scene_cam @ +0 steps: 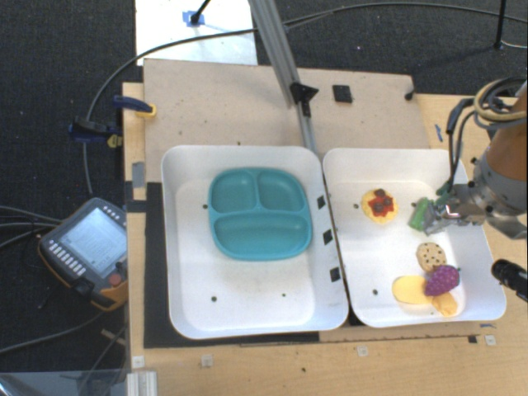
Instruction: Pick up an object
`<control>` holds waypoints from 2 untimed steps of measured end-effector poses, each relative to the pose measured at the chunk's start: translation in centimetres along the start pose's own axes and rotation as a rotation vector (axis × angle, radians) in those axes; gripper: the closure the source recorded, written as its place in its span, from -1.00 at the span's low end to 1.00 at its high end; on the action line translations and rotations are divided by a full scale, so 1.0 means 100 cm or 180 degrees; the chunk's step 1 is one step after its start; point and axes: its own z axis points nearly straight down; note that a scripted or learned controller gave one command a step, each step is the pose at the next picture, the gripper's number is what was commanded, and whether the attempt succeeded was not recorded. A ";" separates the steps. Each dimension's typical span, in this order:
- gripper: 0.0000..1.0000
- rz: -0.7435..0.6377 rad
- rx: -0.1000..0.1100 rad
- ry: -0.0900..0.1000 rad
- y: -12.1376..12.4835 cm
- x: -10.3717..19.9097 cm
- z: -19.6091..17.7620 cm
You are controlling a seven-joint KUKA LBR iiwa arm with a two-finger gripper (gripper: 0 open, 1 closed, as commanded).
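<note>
In the right bin (pixel 355 246) lie several small toy foods. A yellow round piece with a red topping (pixel 379 205) sits near the bin's middle. A green piece (pixel 420 214) lies just right of it, touching the tip of my gripper (pixel 437 213), which reaches in low from the right edge. Whether the green piece is gripped is hidden by the wrist. Below the gripper are a speckled cookie (pixel 430 256), a purple bunch of grapes (pixel 442 280) and a pale yellow piece (pixel 410 289).
The left bin (pixel 190 295) holds a teal divided plate (pixel 260 214). A grey metal pole (pixel 276 40) slants across the back of the bench. A pendant with a screen (pixel 89 250) lies off the bench at left. Cables hang by the arm at right.
</note>
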 end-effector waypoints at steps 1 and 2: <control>1.00 -0.0004 0.0008 0.0004 0.002 0.000 -0.027; 1.00 -0.0017 0.0017 0.0010 0.010 0.048 -0.017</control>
